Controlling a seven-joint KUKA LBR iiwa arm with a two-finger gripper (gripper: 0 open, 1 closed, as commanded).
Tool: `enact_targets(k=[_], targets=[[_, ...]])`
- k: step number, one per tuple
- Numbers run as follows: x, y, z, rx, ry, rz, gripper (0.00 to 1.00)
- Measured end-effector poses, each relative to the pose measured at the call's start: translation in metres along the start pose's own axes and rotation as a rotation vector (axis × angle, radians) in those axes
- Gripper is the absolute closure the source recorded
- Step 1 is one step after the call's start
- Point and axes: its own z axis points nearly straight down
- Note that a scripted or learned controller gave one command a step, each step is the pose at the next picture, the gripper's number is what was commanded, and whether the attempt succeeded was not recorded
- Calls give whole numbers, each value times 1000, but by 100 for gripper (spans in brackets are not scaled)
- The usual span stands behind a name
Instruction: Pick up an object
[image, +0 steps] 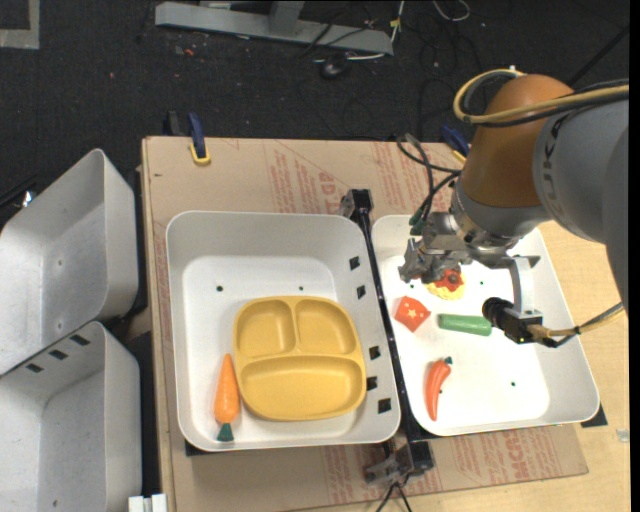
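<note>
gripper low over the yellow-and-red toy, grasp not yet shown

in the left bin (190, 250) a toy carrot (227, 392) lies against the left side of a yellow divided plate (298, 358), which takes up most of the bin floor. a black divider (378, 310) runs between the two bins.

in the right bin (560, 395) the loose pieces sit near the middle: a red-orange block (412, 314) close to the divider, a red chili pepper (437, 388) nearer the front, a green cylinder-like piece (464, 324) to the right of the block, and a small yellow-and-red toy (447, 285) just behind them.

the gripper (432, 262) hangs right over that yellow-and-red toy, partly covering it, so this reads as the reach-and-descend step with that toy as the likely target. whether the jaws are apart or together i cannot tell; the wrist hides them from above, and nothing is visibly held.

the next move, as i judge it, calls for settling squarely around the toy, closing, then lifting straight up. the block and green piece lie near, so a skewed descent could nudge them.
</note>
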Motion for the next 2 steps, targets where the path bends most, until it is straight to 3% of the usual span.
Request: enact_targets(k=[1, 2], targets=[[56, -8, 6, 2, 1, 0, 100], [108, -20, -10, 0, 1, -1, 100]])
